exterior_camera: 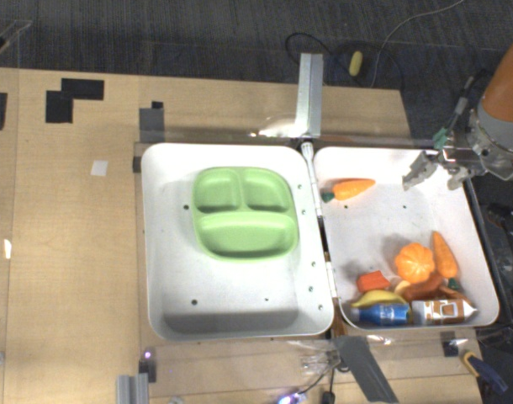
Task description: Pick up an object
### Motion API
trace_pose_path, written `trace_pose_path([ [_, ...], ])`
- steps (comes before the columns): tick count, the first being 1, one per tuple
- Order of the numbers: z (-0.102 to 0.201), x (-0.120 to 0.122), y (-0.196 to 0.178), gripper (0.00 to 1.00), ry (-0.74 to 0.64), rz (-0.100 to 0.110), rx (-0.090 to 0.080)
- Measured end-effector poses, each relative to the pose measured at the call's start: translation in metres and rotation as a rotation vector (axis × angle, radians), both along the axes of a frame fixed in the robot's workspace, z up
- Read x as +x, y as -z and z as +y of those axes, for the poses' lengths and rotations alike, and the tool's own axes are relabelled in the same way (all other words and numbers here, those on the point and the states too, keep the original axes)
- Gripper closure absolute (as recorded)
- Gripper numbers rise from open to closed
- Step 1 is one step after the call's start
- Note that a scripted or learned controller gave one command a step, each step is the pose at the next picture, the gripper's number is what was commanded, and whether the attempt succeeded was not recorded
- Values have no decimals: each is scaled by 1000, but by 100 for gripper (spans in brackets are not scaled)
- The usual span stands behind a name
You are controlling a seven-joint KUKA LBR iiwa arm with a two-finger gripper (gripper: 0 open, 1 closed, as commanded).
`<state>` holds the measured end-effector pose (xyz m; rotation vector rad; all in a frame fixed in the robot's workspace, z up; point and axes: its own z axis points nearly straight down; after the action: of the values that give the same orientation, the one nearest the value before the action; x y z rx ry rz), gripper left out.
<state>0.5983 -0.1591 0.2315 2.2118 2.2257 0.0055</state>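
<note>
My gripper (435, 177) hangs over the far right part of the right bin (383, 225), open, with nothing between its fingers. A small carrot (354, 188) lies to its left near the bin's far left corner. At the near right of that bin is a heap of toy food: an orange (415, 261), a second carrot (446, 255), a red piece (372, 280), a banana (379, 298), a blue can (383, 314) and a white carton (446, 311).
A green divided plate (244, 211) lies in the left bin (168, 251). A metal post (310, 95) stands behind the seam between the two bins. Cables run over the dark floor at the back.
</note>
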Motion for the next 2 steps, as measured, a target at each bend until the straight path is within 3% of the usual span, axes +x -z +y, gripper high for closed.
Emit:
trace_pose_path([
  [1,62,16,135,0,62,1,1],
  [2,60,37,29,0,-150,-3,-2],
])
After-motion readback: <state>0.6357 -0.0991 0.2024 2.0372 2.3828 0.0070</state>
